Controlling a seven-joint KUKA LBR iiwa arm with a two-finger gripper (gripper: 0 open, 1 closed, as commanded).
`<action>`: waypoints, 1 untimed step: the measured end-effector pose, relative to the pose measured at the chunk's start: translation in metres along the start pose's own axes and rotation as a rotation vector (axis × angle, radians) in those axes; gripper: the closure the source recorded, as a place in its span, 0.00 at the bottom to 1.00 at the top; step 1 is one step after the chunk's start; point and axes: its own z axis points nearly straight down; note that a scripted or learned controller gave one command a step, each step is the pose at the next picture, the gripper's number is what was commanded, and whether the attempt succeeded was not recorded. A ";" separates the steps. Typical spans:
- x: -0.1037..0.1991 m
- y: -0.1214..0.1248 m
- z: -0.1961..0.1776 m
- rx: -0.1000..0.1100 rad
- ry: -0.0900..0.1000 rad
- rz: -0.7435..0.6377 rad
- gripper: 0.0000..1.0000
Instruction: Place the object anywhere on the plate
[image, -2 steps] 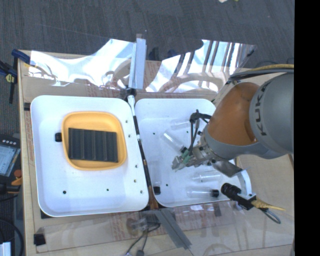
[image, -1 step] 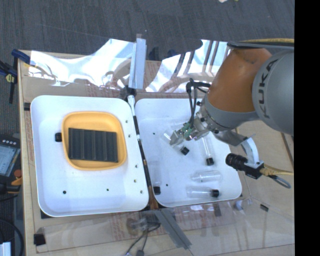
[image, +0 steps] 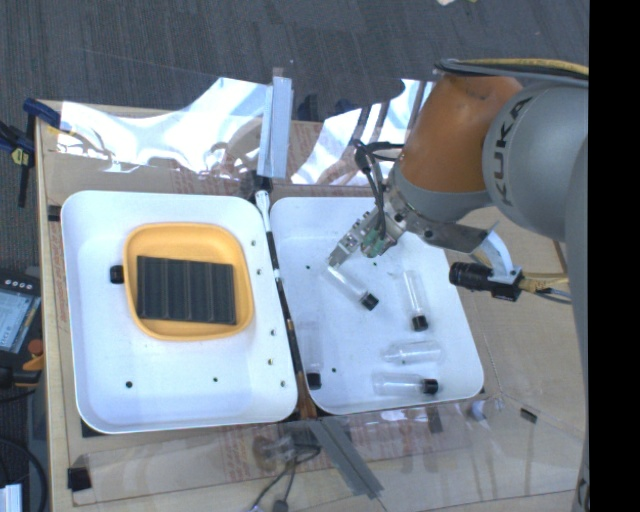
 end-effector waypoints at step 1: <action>0.000 0.000 0.000 0.000 0.000 0.000 0.00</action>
